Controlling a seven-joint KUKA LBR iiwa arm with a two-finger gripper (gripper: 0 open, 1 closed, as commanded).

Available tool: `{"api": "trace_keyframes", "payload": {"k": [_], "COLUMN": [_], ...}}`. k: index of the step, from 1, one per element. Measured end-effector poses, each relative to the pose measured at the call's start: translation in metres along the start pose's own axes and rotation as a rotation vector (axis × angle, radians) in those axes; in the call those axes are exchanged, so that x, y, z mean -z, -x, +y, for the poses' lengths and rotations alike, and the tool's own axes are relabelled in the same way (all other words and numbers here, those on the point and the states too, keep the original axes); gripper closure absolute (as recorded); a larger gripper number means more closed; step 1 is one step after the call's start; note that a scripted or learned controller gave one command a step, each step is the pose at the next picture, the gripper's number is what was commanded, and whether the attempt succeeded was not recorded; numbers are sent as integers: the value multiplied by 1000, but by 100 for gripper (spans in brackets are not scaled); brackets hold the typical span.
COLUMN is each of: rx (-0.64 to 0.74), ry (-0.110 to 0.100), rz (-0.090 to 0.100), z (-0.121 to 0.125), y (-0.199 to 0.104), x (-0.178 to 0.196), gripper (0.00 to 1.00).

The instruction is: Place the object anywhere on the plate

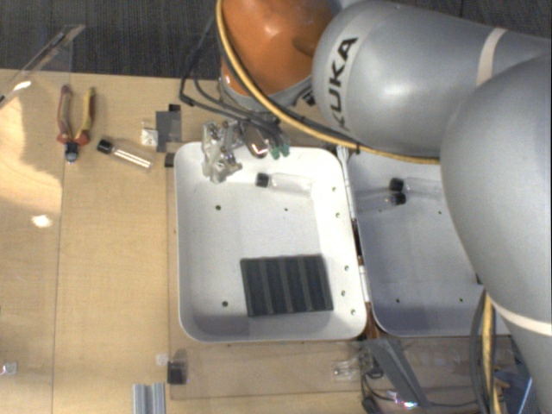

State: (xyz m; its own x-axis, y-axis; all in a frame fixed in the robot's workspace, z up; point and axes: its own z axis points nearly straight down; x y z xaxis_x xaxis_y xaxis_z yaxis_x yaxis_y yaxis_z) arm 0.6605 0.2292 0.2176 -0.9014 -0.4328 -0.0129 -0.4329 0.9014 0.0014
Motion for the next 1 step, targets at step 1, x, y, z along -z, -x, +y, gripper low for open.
{"api": "trace_keyframes", "payload": {"k": [1], "rx": [-185], "ry": [0], "rz": [6], "z": [2], "y": [9], "x": [-114], "gripper": [100]}}
